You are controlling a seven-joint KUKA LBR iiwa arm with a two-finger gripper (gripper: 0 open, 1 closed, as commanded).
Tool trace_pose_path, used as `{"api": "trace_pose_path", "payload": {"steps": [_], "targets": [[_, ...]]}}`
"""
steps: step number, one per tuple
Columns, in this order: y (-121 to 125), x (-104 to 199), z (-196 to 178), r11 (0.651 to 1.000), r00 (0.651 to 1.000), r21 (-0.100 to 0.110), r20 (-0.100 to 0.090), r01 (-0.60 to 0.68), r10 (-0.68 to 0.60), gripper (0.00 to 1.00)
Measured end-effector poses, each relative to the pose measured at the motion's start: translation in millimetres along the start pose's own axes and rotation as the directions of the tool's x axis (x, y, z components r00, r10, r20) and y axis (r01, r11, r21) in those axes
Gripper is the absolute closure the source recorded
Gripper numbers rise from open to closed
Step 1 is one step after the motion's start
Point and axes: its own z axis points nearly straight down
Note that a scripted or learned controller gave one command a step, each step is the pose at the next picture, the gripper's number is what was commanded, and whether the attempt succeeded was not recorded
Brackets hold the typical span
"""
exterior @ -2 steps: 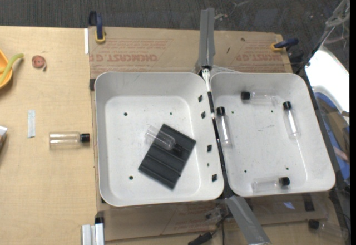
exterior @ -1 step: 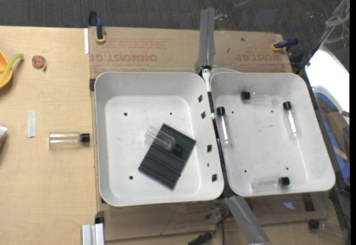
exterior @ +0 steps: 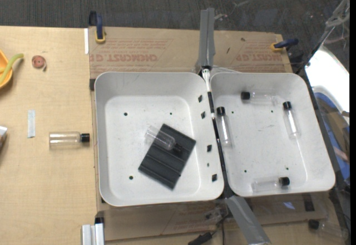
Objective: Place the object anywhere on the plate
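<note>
Camera view: in the left bin (exterior: 98, 127), just below the centre of the frame, a black ribbed plate (exterior: 161, 170) lies tilted on the floor. A clear vial (exterior: 160, 136) lies on its side across the plate's upper corner. Its body partly overhangs the upper left edge, and its dark cap end points towards the plate's middle. Judged from this, the object is already on the plate, though only just.

If the placement needs redoing, the vial would be better set nearer the plate's middle and along the ribs. It is round and could roll off the corner at a nudge.

There is open floor all round the plate, widest towards the upper left of the bin, so a straight vertical approach is clear. The lower tip of the plate sits near the bin's bottom wall.

The right bin (exterior: 329, 167) holds four more vials. One (exterior: 223, 126) lies along the shared wall, one (exterior: 255, 96) lies near the top, one (exterior: 290, 119) lies at the right and one (exterior: 270, 184) lies at the bottom. The middle of that bin is free. A spare vial (exterior: 67, 138) lies on the bench at the left.
</note>
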Motion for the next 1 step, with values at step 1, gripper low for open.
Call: {"api": "trace_pose_path", "payload": {"steps": [1], "targets": [[0.0, 0.0, 0.0, 1.0, 1.0, 0.0, 0.0, 0.0, 0.0, 0.0]]}}
